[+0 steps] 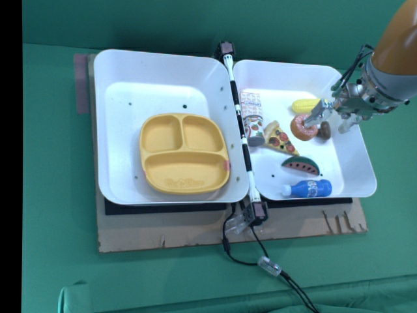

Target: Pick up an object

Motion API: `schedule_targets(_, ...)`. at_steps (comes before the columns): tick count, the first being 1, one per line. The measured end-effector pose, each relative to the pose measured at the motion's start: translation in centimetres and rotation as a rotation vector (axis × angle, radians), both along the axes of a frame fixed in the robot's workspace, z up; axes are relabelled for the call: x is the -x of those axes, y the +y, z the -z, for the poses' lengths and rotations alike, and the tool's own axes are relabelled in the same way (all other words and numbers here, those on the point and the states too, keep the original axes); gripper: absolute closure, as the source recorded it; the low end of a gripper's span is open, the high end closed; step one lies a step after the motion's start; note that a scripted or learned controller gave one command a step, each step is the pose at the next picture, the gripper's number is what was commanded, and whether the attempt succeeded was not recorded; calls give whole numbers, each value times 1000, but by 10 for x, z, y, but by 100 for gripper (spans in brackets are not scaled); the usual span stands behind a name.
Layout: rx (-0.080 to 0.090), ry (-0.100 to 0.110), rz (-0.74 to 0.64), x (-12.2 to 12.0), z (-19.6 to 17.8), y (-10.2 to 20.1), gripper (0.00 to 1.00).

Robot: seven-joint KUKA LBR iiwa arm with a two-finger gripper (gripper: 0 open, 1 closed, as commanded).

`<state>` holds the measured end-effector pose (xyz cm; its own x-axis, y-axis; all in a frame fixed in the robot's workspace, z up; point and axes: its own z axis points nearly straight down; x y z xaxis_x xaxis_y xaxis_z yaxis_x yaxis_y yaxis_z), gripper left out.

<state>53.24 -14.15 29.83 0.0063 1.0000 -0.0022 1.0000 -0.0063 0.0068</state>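
White bins side by side on cardboard [163,237], green cloth [163,15] all round. In the left bin [117,77], a yellow plate [184,152] with three compartments, lying flat near the bin's front. In the right bin [355,175], a scatter of toy food. Along the left wall, a patterned carton [250,102] and, just in front of it, a small can [255,130]. Beside the can, a pizza slice [280,137]. Nearer the front, a watermelon slice [301,166], and at the front edge a blue bottle [309,188] on its side. Toward the back, a yellow corn cob [305,105]. Just in front of the cob, an orange donut [303,128], with a brown lump [324,130] touching its right side.

Reaching in from the right, the grey arm [397,44] with its orange band. At its end the gripper [333,120], over the back right part of the right bin, above the donut and lump. Jaws spread, one finger [317,113] over the donut's right edge, the other nearer the bin's right wall. Nothing seen pinched between them. Cannot tell whether touching the lump or just above it.

Between the bins, a black-and-white bar [233,83], with a cable [260,256] trailing off the cardboard's front.
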Motion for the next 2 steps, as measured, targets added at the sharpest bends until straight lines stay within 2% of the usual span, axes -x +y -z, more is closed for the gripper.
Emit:
schedule_targets(1,6,-4,-1,-94,75,-10,0)
schedule_targets(2,-10,57,-14,-163,104,-26,0)
